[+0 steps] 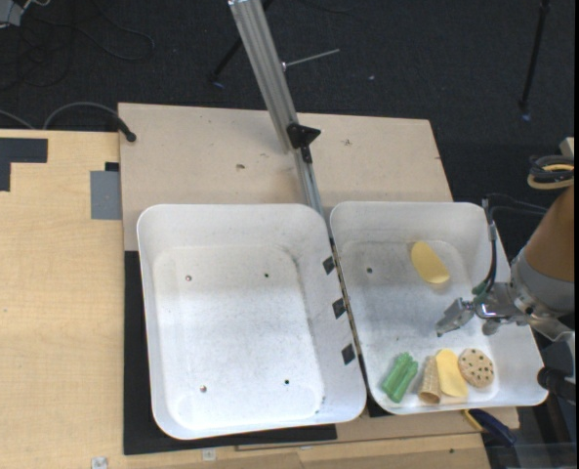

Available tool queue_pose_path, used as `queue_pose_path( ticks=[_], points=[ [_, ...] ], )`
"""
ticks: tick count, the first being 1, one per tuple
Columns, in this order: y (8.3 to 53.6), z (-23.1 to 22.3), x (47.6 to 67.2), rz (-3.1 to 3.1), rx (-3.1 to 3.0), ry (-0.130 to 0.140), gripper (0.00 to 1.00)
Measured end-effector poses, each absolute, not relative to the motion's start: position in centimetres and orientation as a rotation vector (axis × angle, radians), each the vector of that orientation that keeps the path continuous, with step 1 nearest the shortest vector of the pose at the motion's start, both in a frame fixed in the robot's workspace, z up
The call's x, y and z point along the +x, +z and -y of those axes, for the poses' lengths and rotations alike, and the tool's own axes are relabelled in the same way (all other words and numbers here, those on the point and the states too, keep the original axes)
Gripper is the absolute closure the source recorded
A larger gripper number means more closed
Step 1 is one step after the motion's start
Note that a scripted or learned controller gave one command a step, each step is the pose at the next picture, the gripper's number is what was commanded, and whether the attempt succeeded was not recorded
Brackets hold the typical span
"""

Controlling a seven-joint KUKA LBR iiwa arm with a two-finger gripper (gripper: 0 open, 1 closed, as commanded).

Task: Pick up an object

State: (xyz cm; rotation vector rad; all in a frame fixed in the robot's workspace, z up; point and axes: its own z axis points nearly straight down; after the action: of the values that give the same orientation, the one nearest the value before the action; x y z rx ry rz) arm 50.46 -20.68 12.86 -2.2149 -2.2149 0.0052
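Two bins sit side by side on the bench, the left bin [172,262] touching the right bin [377,225] along a shared edge. In the right bin, a rounded piece [430,262] lies toward the far side. Along the near edge, left to right: a ridged stick [400,376], a cone [431,383], a wedge [451,373] touching it, then a cookie [476,367]. The gripper [455,320] hangs between the rounded piece and that near row, reaching in from the right.

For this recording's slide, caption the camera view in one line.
Gripper poised in the right bin above a green piece, cone, yellow slice and cookie; yellow lump behind.
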Motion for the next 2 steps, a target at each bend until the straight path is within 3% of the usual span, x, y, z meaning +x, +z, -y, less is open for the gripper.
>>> queue_pose_path(
  ticks=[1,2],
  points=[
    [9.1,20.6,50.5,2.218,-2.224,0.001,0.0],
    [10.2,20.7,50.5,2.211,-2.229,-0.001,1.0]
  ],
)
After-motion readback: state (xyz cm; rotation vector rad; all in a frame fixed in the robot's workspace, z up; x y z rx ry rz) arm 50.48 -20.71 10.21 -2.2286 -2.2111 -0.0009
